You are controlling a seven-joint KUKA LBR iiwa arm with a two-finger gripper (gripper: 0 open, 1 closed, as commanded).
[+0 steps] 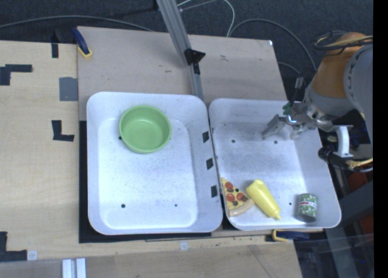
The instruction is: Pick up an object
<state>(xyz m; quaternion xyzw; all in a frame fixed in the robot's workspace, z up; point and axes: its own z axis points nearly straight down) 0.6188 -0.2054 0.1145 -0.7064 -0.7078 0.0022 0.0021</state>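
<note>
The gripper (274, 129) hangs over the upper part of the right bin (276, 155), close to its far right corner. I cannot tell how the gripper is set, because it looks small and blurred here. Nothing is seen in it.

I take the right bin as the landmark for all places. Along its near edge lie three things. The pizza slice (233, 197) is in the near left corner, touching the left wall. The yellow bottle (264, 198) lies tilted just beside the pizza slice, on its right, with the thin end pointing to the near right. The green can (307, 206) rests in the near right corner, a little apart from the bottle. All three are well apart from the gripper, which is at the opposite end of the bin.

To the left of the right bin, touching it side by side, is the left bin (145, 210). The green bowl (144, 128) stands upright in its far part, well apart from the right bin.
</note>
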